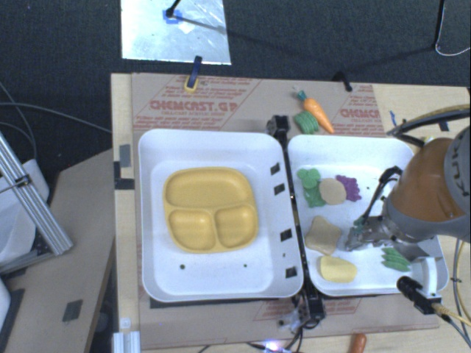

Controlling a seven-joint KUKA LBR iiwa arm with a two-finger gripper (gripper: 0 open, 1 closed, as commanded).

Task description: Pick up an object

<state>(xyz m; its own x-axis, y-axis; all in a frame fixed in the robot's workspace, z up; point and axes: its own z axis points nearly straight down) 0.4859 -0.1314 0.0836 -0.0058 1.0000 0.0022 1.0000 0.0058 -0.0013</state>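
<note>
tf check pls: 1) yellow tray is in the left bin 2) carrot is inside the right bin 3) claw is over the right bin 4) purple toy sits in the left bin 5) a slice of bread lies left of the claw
1) The yellow tray is in the left bin. True.
2) The carrot is inside the right bin. False: it lies on the bench beyond that bin's far rim.
3) The claw is over the right bin. True.
4) The purple toy sits in the left bin. False: it is in the right bin, beside the green toy.
5) A slice of bread lies left of the claw. True.
</note>
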